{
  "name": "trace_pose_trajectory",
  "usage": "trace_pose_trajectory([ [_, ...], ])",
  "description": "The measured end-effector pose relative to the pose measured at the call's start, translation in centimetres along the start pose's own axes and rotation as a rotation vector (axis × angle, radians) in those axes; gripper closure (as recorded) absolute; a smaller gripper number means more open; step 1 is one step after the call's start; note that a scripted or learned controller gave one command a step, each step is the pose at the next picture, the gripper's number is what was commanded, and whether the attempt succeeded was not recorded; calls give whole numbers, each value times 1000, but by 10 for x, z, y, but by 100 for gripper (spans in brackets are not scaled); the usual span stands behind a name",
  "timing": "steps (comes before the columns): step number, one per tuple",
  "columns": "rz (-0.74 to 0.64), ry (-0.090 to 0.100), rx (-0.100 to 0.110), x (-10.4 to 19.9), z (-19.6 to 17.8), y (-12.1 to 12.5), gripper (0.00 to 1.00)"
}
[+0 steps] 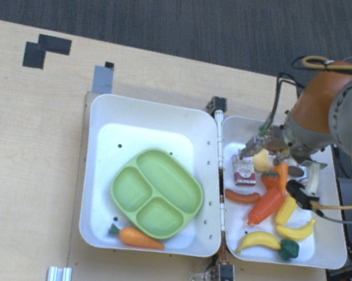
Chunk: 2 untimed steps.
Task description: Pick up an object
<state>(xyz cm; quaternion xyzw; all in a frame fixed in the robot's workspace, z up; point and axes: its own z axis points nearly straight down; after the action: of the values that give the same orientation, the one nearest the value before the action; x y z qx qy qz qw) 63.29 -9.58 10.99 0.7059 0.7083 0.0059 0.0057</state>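
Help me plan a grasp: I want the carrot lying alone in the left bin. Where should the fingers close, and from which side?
Probably across the carrot's thick orange middle, coming straight down. It lies flat between the green plate and the bin's near wall, so close along that gap.

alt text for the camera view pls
Grey arm's gripper hangs over the right white bin of toy food: bananas, orange carrot, red sausage. The left white bin holds a green divided plate and another orange carrot.
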Motion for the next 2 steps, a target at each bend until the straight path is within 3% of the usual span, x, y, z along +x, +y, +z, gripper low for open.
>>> trace_pose_trajectory([
  [2,2,-3,-5,5,18,-88,0],
])
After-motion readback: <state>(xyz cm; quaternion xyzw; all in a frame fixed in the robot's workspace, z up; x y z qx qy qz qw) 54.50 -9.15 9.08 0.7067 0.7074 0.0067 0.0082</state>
